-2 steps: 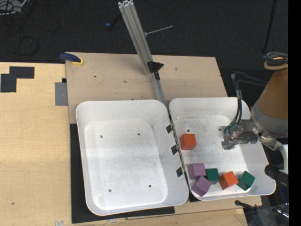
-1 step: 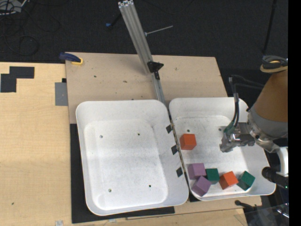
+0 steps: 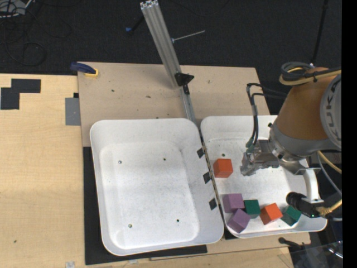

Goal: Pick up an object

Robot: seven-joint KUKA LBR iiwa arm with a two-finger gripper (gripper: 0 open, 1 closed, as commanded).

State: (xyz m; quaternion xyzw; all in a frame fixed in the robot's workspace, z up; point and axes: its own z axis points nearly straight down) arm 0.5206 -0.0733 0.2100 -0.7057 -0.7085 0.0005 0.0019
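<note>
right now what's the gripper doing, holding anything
Gripper: over the right bin, beside the orange block; nothing seen in it, and whether it is open or shut cannot be told.

text: "UK", likely KUKA | on: arm [image 3: 312,113]

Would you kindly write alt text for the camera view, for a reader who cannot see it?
A grey and orange robot arm reaches from the right over the right white bin, its hand above the bin floor beside an orange block. Purple, green and orange blocks cluster along that bin's near edge, next to the left white bin.
</note>
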